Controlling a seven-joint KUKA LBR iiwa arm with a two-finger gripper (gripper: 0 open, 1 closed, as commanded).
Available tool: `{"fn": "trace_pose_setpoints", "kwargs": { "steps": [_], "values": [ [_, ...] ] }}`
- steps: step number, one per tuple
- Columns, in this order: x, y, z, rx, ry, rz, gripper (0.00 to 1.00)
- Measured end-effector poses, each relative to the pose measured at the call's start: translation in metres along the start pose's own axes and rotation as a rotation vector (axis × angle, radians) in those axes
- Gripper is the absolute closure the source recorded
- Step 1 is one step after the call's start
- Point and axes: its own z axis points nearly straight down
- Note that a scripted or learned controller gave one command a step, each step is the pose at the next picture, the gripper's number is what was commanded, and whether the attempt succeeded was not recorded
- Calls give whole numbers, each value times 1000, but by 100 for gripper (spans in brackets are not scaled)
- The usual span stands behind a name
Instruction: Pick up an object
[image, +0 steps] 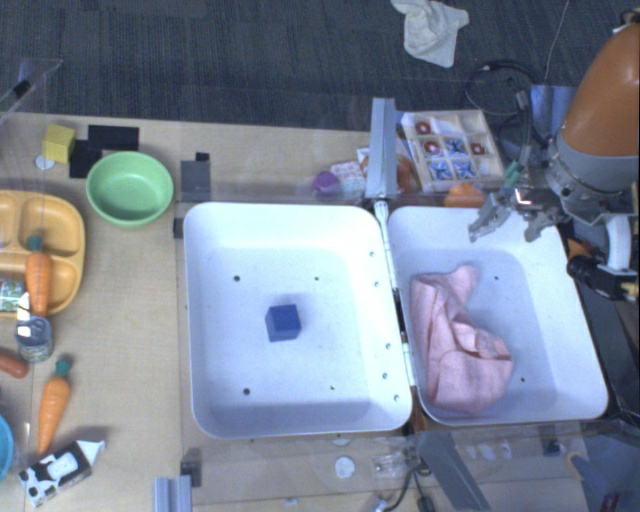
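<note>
Below my pincer (510, 215) and a little toward the bench front lies the pink cloth (458, 340), crumpled in the right bin (560, 300), nearer its left wall than its middle. Farther off to my left, past the wall where the two bins meet, the blue cube (284, 321) sits alone on the floor of the left bin (230, 250). Either would serve as the object to pick up. Progress so far, as I judge it: none of the lifting is done. Both things rest on their bin floors and nothing is between my fingers (487, 222), which stand spread apart, empty. What is left is the whole of it: choose a target, come over it, go down, close, raise. The cloth is the nearer choice; the cube would need a long reach across the shared wall. Pose: my arm comes in from the right side, orange band (605, 85) high over the bench's back right corner, grey wrist below it. My pincer hangs over the back edge of the right bin, well above the floor by the look of it, fingers pointing down and leftward. Height over the bin is hard to read from this slant. Beyond me, outside the bin, lies a box (450, 150) of small items; not my concern.
</note>
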Motion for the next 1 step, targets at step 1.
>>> {"fn": "trace_pose_setpoints", "kwargs": {
  "steps": [1],
  "values": [
    [-10,3,133,2,0,10,0]
  ]
}}
